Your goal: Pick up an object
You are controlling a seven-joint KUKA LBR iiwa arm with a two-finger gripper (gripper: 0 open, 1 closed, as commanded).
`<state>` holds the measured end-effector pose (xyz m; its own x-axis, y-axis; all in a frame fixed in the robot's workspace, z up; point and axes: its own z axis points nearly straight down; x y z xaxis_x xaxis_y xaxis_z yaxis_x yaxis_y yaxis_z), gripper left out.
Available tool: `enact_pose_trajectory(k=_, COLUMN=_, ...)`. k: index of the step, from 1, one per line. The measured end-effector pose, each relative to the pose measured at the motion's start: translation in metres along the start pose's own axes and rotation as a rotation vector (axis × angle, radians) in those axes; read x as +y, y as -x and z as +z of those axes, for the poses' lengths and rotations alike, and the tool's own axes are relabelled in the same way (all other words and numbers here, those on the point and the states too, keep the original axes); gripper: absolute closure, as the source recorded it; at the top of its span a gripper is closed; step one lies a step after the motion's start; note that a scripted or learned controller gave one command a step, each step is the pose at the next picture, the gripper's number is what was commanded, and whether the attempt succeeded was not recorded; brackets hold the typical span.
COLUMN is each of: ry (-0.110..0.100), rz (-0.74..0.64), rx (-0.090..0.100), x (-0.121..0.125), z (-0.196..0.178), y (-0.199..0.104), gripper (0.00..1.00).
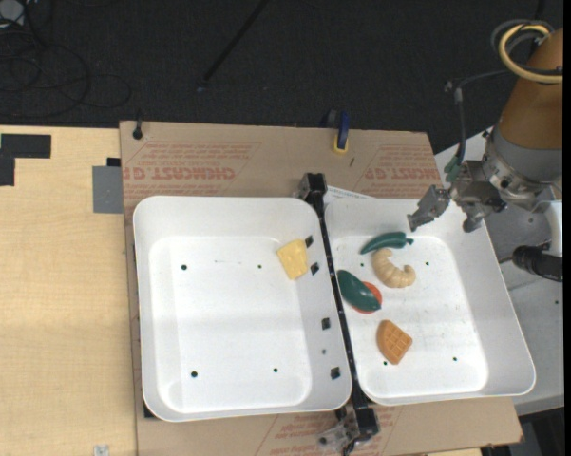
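Cardboard underlies two white bins; right bin [513, 350] holds a green pepper [388, 242] and croissant [395, 273] mid-right. My gripper [448, 207] hangs empty, fingers apart, upper right; crowding could spoil my grasp.

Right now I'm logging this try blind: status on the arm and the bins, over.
Gripper above right bin's far edge, nothing held. Croissant, green pepper, waffle lie free. Yellow piece in left bin.
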<state>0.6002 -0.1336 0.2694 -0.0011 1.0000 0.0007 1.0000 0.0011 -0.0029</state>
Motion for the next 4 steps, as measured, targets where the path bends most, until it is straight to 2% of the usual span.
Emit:
enact_pose_trajectory(k=1, ry=-0.01, rz=-0.002, rx=0.003, x=-0.045, z=0.074, y=-0.059, gripper=0.0)
enact_pose_trajectory(k=2, ry=-0.011, rz=0.004, rx=0.002, x=-0.111, z=0.15, y=-0.041, gripper=0.0)
enact_pose_trajectory(k=3, ry=-0.004, rz=0.009, rx=0.001, x=-0.108, z=0.136, y=-0.04, gripper=1.0)
enact_pose_trajectory(k=4, ry=0.014, rz=0.005, rx=-0.006, x=-0.106, z=-0.009, y=0.016, gripper=1.0)
